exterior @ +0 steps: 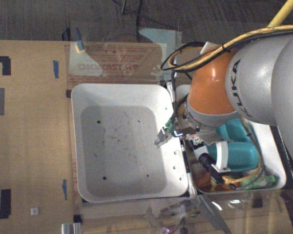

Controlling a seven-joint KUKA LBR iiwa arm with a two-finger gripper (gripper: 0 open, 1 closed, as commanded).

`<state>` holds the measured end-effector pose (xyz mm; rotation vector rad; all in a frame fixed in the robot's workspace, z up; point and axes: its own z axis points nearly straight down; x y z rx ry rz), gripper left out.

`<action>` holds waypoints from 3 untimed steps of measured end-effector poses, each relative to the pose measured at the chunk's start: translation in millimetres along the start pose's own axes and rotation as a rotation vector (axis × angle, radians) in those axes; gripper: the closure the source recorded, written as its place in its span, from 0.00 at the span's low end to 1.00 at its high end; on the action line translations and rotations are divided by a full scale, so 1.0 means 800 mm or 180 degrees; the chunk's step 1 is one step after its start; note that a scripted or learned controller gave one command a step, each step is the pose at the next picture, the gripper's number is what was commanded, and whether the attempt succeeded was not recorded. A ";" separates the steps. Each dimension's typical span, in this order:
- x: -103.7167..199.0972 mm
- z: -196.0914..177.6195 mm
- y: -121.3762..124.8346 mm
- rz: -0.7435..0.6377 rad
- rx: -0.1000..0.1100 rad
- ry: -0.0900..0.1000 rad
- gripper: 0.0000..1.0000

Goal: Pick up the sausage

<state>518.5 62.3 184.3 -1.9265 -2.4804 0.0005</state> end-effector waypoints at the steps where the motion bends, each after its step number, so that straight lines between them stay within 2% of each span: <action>1: 0.063 0.116 0.115 -0.0239 -0.0056 -0.0005 0.00; 2: 0.010 0.114 0.156 -0.0276 -0.0054 0.0011 0.00; 3: 0.059 0.117 0.208 -0.0280 0.0006 -0.0008 0.00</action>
